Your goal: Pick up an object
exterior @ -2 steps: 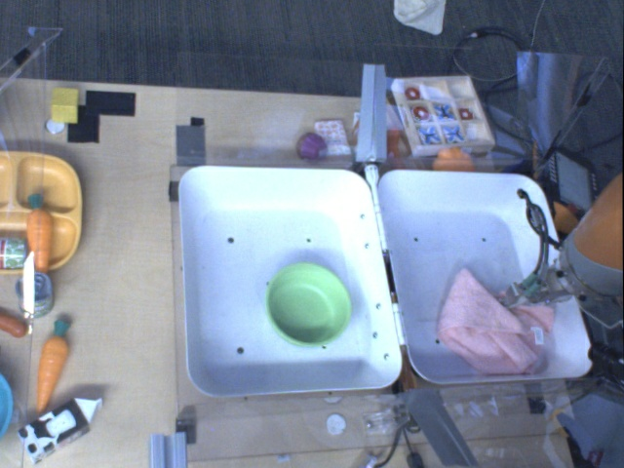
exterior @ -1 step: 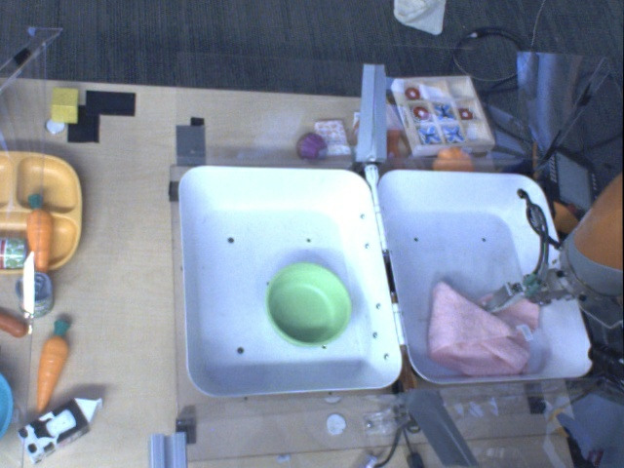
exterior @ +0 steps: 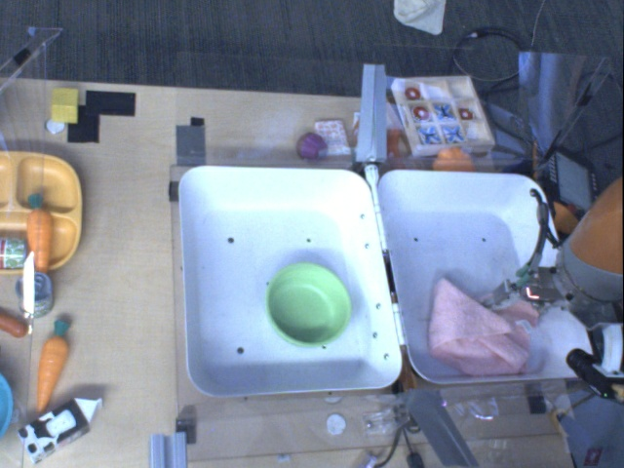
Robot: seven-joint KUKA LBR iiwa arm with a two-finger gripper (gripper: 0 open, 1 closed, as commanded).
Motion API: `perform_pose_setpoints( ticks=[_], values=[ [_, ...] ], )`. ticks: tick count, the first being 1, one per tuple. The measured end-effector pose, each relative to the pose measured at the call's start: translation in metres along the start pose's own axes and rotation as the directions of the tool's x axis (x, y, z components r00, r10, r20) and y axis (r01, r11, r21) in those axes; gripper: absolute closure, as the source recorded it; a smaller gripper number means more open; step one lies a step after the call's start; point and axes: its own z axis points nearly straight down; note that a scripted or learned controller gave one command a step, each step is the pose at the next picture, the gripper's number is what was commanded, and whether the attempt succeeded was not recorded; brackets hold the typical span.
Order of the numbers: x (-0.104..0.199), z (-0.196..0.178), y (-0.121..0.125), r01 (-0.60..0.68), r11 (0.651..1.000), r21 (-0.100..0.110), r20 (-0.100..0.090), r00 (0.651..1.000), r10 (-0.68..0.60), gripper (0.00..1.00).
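Plainly, the pink cloth (exterior: 475, 331) lies crumpled in the right bin (exterior: 458, 208), well to the right of the green bowl (exterior: 309, 303). It looks soft, light and limp, so a raised fold near its middle suits pinching. The gripper (exterior: 522, 295) sits at the cloth's right edge; its state I cannot tell.

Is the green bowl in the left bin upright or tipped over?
Upright: the round green bowl shows its open mouth and inside, resting on the left white bin's floor.
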Motion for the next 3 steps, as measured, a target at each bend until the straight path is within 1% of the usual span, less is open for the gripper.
perform_pose_setpoints(
  ticks=[1,2,3],
  values=[
    [0.001,-0.013,0.005,0.004,1.000,-0.011,0.001,1.000,-0.004,1.00],
    [0.001,-0.013,0.004,0.003,1.000,-0.011,0.001,1.000,-0.003,0.00],
    [0.002,-0.025,0.008,0.009,1.000,-0.018,0.003,1.000,-0.009,1.00]
  ],
)
